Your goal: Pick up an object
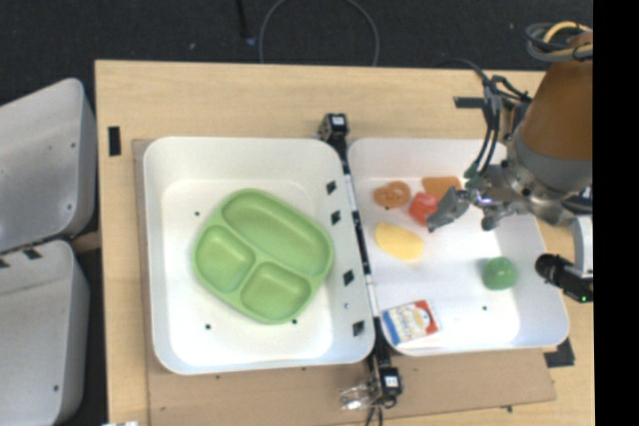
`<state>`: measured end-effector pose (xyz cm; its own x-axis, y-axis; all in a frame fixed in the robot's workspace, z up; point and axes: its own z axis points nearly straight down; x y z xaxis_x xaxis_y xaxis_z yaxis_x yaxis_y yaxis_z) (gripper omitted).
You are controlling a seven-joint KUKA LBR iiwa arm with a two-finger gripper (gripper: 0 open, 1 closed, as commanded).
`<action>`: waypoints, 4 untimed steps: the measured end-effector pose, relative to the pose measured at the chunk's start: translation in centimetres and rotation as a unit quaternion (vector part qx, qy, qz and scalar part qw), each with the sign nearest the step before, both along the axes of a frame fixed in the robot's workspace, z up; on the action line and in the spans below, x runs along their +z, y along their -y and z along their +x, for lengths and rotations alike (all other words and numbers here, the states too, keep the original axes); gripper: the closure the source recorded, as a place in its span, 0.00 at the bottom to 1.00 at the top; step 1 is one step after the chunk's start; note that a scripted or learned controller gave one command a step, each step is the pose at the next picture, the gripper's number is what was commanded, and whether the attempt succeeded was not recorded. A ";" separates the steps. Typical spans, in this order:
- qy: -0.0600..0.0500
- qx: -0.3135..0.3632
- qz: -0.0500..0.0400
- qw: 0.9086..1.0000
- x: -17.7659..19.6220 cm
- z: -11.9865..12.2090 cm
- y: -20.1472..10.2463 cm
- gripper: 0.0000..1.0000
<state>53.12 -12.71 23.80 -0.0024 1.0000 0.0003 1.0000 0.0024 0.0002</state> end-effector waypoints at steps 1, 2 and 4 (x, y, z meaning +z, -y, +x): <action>-0.003 -0.002 -0.001 1.000 -6.0 -0.6 0.7 0.00; -0.002 -0.002 -0.001 1.000 -12.3 -0.6 1.2 0.00; 0.001 -0.005 0.000 1.000 -12.7 -0.5 1.4 1.00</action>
